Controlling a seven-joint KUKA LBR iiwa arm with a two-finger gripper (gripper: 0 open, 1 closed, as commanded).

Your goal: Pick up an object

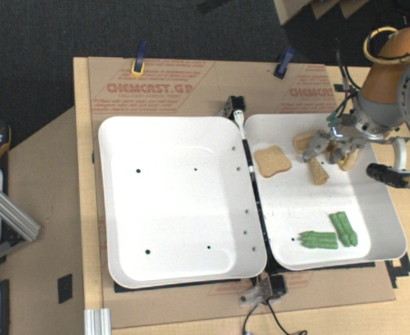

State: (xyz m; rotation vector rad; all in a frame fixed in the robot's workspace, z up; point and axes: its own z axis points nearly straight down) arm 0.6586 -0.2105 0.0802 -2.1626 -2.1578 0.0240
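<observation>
- Reaching in from the right, the grey arm with its orange band (393, 54) has its two-finger tool (330, 149) low over the far part of the right-hand shallow white bin (372, 208).
- Whether the tool's fingers are apart, together or clamped on something, I cannot tell; the metal parts and the pieces under them run together.
- Nearest to it is a short tan cylinder like a cork (319, 172), lying just below the tool on the near side; its long axis runs roughly from far to near, slightly tilted.
- Two more tan lumps (303, 142) (349, 159) sit close on either side of the tool.
- A flat tan bread-slice-shaped piece (272, 160) lies to the left, near the wall between the bins.
- Two green ridged pieces (319, 240) (343, 229) lie well apart from the tool, at the near edge of the same bin.
- The left-hand white bin (121, 187) shares the brown cardboard-covered bench (191, 86).
- By my judgement the cork-like cylinder is the likeliest target, needing only a small shift toward the near side.
</observation>
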